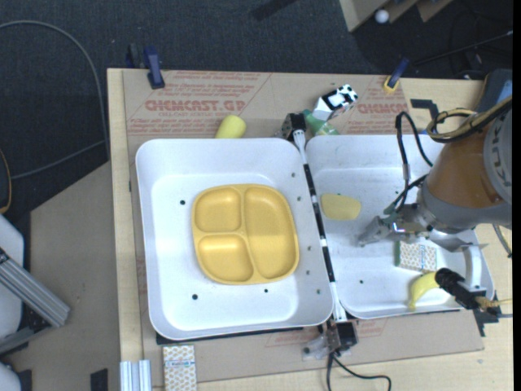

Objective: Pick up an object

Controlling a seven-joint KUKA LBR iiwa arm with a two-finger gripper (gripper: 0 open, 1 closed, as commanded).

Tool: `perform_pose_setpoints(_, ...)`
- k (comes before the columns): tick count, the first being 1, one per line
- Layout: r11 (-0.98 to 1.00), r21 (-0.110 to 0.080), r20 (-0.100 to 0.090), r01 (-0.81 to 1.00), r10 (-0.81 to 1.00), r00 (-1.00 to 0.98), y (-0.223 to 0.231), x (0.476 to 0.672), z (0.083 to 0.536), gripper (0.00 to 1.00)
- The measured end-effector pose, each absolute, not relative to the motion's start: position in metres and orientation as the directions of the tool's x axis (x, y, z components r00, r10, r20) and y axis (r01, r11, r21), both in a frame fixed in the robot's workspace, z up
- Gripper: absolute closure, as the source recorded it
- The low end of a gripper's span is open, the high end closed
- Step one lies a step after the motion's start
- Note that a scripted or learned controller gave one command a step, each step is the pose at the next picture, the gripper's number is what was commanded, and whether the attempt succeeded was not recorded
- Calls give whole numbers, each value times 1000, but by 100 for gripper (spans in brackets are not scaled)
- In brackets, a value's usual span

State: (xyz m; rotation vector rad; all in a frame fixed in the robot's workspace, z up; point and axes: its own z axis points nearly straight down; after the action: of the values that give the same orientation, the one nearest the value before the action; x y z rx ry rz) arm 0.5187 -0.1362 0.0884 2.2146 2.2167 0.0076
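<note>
End effector (376, 230), opening indiscernible and nothing visibly held, hangs near the pale yellow flat oval plastic piece (340, 208), which lies up-left of it, long axis left-right.

Your arm (468, 177) runs off frame at 3 o'clock and hides the 3 o'clock wall of the right bin (358, 157). The gripper (376, 232) is smeared, so you can't read its state. The patterned packet (418, 257) at its 4 o'clock sits partly under the wrist. The clutter (330, 108) at the bin's 12 o'clock is too small to identify. The second packet (179, 368) is clipped by the frame's edge at 7 o'clock.
</note>
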Motion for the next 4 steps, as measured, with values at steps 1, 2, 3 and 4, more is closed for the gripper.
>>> perform_pose_setpoints(1,3,-2,8,1000,1000,-3,-220,544,85,0)
perform_pose_setpoints(2,2,3,0,1000,1000,-2,-164,557,207,0)
perform_pose_setpoints(3,-1,-2,0,1000,1000,1,-188,503,139,0)
perform_pose_setpoints(4,1,2,-1,1000,1000,-1,-218,564,182,0)
